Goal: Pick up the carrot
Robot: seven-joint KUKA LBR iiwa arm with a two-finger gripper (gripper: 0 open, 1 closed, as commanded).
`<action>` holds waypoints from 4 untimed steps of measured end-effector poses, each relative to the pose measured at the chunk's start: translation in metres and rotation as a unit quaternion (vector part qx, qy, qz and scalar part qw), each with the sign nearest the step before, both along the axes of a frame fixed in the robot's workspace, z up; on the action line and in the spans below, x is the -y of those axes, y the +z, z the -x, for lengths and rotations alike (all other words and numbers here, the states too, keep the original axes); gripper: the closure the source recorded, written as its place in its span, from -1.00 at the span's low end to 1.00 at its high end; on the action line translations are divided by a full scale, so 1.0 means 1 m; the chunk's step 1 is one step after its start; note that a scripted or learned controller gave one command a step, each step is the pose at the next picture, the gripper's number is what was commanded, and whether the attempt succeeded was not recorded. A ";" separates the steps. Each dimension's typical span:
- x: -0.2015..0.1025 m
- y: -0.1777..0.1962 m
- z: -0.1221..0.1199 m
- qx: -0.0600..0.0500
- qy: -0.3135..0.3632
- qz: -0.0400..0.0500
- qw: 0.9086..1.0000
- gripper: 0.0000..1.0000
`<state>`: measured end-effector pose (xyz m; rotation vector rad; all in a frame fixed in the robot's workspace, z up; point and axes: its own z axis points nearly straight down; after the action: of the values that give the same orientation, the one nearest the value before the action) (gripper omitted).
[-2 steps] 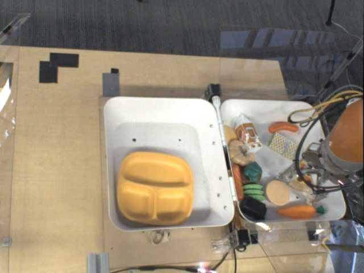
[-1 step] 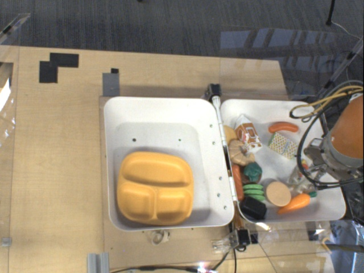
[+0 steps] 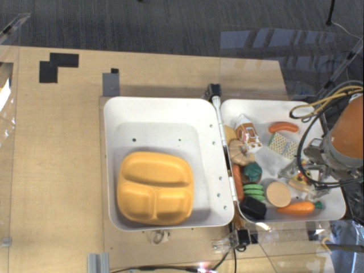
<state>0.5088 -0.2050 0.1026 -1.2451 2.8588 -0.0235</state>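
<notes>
Carrot [image 3: 296, 208] at right bin [image 3: 335, 212] front edge | gripper [image 3: 307, 178] just above — opening cannot be told | risk: neighbouring round disc [image 3: 278, 194] probably snags — a miss.

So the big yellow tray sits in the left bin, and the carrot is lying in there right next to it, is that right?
Not quite. The yellow tray does sit in the left bin, but the carrot lies in the right bin, near its front edge, among the other toy foods. The camera view shows it.
</notes>
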 end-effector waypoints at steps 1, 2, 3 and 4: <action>-0.001 0.012 -0.004 0.006 0.000 0.001 1.000 1.00; -0.066 0.062 0.007 -0.007 -0.112 -0.005 0.994 1.00; -0.116 0.041 0.010 -0.008 -0.244 -0.008 0.970 1.00; -0.168 0.152 0.003 -0.002 -0.227 -0.009 0.974 1.00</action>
<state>0.5054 -0.0365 0.2543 -0.5632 3.0687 -0.0037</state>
